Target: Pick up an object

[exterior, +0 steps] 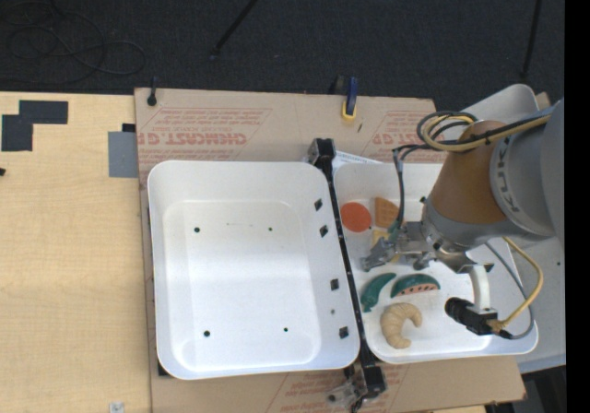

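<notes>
KUKA arm, grey w/ orange band, reaches over the right bin beside the smooth white left bin. Gripper low inside right bin; finger state can't be told. By the gripper: tan croissant below, green-red watermelon slice, curved green piece, round orange disc above-left, orange wedge above
</notes>
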Action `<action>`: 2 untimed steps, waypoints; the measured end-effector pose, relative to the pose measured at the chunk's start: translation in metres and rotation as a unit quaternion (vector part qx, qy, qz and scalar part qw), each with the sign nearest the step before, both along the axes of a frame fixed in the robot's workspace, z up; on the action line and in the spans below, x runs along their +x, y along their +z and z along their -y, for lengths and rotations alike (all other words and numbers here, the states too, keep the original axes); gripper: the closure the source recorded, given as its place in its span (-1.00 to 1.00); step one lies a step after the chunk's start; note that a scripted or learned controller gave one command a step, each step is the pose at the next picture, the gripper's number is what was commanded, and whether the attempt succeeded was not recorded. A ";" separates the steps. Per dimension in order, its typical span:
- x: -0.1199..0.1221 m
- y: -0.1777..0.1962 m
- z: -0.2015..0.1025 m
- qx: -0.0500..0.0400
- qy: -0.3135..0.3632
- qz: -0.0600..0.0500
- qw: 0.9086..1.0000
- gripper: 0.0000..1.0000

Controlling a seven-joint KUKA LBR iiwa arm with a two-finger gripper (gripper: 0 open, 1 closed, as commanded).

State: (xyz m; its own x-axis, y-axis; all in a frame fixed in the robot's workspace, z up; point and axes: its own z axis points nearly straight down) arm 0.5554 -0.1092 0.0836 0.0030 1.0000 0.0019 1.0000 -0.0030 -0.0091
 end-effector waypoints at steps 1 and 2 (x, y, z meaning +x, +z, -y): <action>0.048 0.003 -0.030 -0.001 0.003 0.004 1.000 -1.00; -0.004 0.003 -0.010 0.000 0.000 0.000 1.000 -1.00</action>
